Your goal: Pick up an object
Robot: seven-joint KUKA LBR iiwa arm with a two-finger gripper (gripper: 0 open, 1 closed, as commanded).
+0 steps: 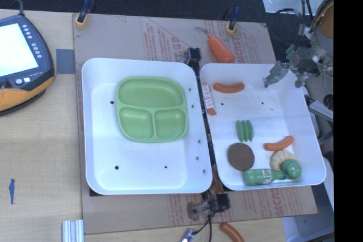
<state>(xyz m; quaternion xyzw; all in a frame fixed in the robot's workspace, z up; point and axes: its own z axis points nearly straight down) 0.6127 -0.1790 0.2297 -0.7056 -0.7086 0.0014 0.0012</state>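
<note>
Approach step: gripper (285, 73) hovers over right bin (315, 139) far corner, grip state unclear. You must next pick target, maybe sausage (228, 87), then descend.

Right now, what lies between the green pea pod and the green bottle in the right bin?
In the camera view, a brown round patty lies between the pea pod above and the bottle below.
</note>
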